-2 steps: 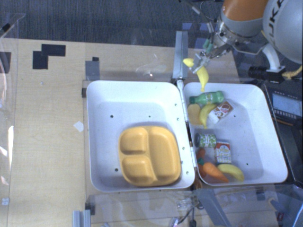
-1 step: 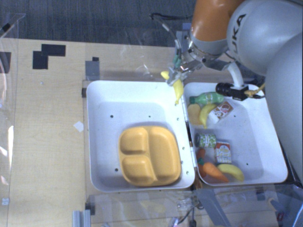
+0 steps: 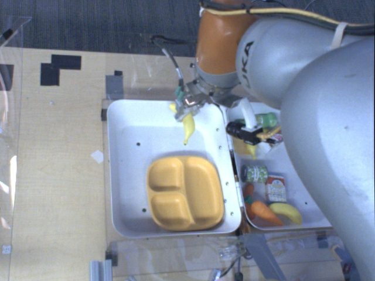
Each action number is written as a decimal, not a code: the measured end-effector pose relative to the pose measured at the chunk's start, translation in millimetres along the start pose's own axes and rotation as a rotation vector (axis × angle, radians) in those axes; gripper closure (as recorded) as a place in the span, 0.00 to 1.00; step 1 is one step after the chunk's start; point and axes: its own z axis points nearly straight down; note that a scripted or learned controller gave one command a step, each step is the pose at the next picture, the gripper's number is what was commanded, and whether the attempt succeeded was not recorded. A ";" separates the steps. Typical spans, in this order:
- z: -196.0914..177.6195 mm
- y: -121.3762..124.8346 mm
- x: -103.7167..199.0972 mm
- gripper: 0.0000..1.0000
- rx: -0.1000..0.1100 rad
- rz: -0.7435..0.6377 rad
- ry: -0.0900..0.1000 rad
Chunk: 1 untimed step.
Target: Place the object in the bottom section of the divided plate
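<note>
A slim yellow banana-shaped object (image 3: 188, 129) hangs from my gripper (image 3: 185, 105), whose fingers are shut on its upper end. It dangles above the far part of the left white bin (image 3: 126, 157), a little beyond the plate. The yellow divided plate (image 3: 184, 192) lies in the near half of that bin. It has one long section on its right side and two smaller ones on its left, all bare.
The right bin (image 3: 281, 226) holds a carrot (image 3: 265, 212), a yellow fruit (image 3: 286, 212), a small green can (image 3: 255, 173), a red-and-white box (image 3: 276, 188) and a green item (image 3: 266, 120) farther back. The arm covers most of that bin.
</note>
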 end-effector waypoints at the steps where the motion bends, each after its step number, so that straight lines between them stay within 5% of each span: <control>1: -49.5 -17.6 25.2 1.00 -0.001 0.155 -0.001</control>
